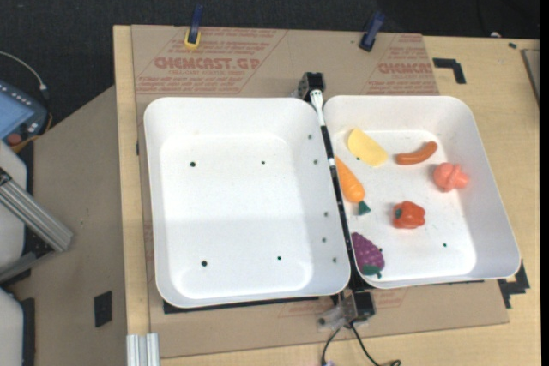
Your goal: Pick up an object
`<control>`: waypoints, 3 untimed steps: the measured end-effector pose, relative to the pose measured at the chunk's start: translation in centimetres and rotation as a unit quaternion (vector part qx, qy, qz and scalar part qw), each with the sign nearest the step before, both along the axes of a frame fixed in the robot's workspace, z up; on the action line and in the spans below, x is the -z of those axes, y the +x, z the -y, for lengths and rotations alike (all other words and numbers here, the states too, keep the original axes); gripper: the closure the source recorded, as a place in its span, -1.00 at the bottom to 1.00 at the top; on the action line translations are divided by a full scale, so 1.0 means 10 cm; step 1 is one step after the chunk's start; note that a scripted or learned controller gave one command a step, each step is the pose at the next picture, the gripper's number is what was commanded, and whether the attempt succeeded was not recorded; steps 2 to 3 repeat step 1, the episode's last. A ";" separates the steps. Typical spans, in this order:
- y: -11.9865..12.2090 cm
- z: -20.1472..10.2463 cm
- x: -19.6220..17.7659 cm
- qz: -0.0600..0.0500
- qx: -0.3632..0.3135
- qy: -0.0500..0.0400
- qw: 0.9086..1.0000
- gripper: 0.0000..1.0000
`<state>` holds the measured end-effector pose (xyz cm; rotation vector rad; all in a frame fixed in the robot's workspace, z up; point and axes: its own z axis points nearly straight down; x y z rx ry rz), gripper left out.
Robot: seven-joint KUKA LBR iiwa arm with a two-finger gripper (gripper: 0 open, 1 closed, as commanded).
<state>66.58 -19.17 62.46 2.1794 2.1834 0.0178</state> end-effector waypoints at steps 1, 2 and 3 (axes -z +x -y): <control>0.00 0.00 -0.11 0.003 0.000 -0.002 1.000 1.00; 0.00 0.00 -0.11 0.003 0.000 -0.002 1.000 1.00; 0.00 0.00 -0.11 0.003 0.000 -0.002 1.000 1.00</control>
